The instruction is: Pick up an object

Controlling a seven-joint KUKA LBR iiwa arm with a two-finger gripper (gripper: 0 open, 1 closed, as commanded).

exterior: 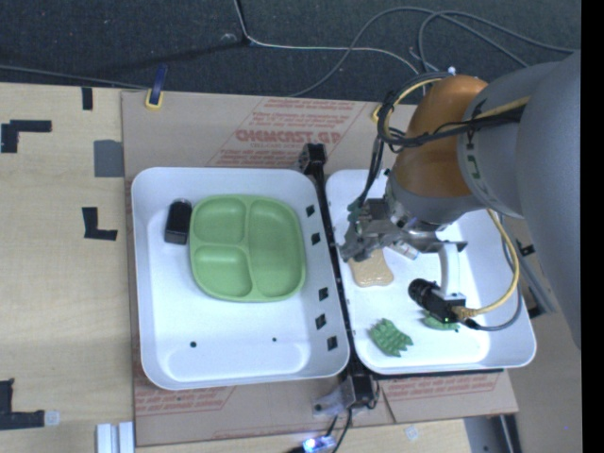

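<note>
- Nearest the lens: grey arm (491,159) with orange band, bulking over the bin (510,347) beneath the gripper (363,239).
- Tan flat slice (372,273), the likeliest pick: lies on that bin's floor just beside the gripper, on its near side. Cannot tell whether touching or a shade apart.
- Cannot tell whether the gripper stands wide or narrow. Appears to hold nothing.
- Reads, as a judgement, like a descent onto the slice, with no lift yet made.
- First risk: thin and flat against the floor, so offers little edge to pinch. May end with a close on air, or with the slice skidding aside.
- Second risk: sits hard by the shared bin wall (330,272), which runs right alongside the gripper. Could mean a knock on that wall, or the slice wedged against it.
- Green leafy piece (390,337): farther out on the gripper's near side, well apart from the slice, so unlikely to interfere.
- Across the wall from the gripper, in the other bin (151,281): green divided plate (248,248), and a black block (177,222) just beside the plate's far edge. Both out of play.
</note>
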